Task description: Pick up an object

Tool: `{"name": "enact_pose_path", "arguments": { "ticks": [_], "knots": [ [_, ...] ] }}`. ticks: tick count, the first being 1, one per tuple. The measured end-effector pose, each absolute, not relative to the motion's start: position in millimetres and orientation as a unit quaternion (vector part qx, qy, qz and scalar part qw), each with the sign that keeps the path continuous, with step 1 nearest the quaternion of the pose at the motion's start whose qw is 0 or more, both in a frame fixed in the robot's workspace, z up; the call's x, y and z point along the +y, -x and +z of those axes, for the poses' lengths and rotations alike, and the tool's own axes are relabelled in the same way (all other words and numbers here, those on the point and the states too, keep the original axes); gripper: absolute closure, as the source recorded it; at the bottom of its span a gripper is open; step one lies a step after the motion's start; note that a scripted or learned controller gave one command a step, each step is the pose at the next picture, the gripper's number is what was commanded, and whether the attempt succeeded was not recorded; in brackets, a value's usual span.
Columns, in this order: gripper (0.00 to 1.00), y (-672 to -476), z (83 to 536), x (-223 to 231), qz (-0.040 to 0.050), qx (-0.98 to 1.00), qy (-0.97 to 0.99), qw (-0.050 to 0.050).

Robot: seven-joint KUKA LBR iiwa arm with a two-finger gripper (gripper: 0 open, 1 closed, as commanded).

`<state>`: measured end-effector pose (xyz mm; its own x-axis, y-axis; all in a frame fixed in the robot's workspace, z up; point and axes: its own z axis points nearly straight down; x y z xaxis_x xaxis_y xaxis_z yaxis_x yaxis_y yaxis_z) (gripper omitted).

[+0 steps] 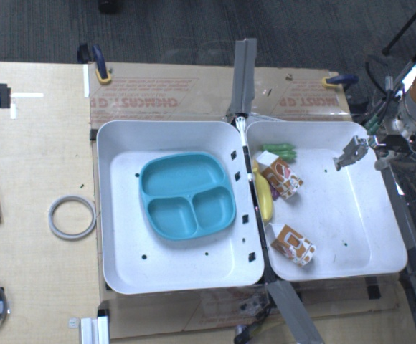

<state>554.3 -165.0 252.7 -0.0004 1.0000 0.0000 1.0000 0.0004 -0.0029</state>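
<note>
Honestly, can't tell the grey two-finger gripper's opening; it carries nothing visible. Risk: yellow banana hugs the right white bin's wall, blocking fingers.

Arm: enters from the right edge of the view, upper half; grey body partly cut off by the frame, dark cables running alongside it.
Wrist: at the far right, pale and rounded, blurred by the frame edge.
Tool: grey, extends leftward and slightly downward from the wrist, tip pointing to the view's left.
Tool height: cannot be judged from this slanted view.
Tool contents: nothing visible between its tips.
Finger state: too small to tell.
</note>
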Motion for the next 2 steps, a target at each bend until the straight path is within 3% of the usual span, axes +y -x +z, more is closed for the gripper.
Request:
{"name": "enact_pose_path", "arguments": {
  "ticks": [1,2],
  "knots": [
    [0.0,-542.7,149,-185,0.0014,-0.649,0.761,0.001],
    [0.0,-585.0,126,-137,0.0004,-0.76,0.65,0.0]
  ]
}}
